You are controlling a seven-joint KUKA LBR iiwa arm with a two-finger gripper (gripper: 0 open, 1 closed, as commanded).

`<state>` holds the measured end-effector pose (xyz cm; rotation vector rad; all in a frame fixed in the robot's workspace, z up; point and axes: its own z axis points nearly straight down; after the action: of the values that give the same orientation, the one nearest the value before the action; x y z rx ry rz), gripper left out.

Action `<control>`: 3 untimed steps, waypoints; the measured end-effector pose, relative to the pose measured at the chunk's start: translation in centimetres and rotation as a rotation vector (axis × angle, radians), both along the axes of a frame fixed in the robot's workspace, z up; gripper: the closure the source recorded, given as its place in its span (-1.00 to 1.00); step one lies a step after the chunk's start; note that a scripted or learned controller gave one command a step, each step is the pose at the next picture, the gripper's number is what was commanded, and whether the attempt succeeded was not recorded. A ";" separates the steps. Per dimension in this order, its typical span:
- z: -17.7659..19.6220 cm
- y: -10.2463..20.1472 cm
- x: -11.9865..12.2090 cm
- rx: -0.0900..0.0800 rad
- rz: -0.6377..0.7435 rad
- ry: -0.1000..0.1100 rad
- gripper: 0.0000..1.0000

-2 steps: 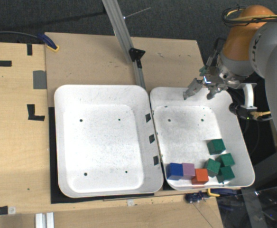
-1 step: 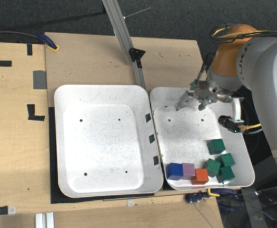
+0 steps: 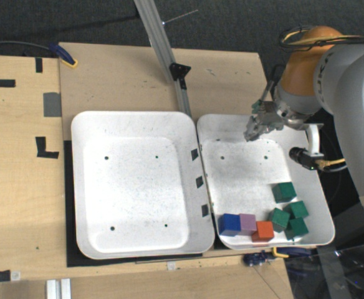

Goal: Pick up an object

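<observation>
I can't tell my pincer's (image 3: 257, 128) state as it hangs over the right bin's (image 3: 244, 167) far edge, well apart from the blocks (image 3: 275, 220) heaped in its near-right corner, so nothing seems grasped.

No readable text, labels, brands or numbers anywhere. The black tape marks (image 3: 43, 147) along the bench (image 3: 20, 192) left edge are plain shapes, not characters. The grey patch (image 3: 52, 104) near the bench's far left corner is blank. Blocks and bins carry no markings.
</observation>
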<state>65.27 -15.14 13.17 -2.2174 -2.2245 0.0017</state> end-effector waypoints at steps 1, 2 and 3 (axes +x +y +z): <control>6.1 0.6 -0.2 -0.001 -0.001 -0.007 1.00; 12.3 1.3 -0.2 -0.001 -0.001 -0.007 1.00; 15.1 1.3 -0.2 0.000 -0.001 -0.004 1.00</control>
<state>65.11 -13.81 28.23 -2.2211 -2.2249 -0.0027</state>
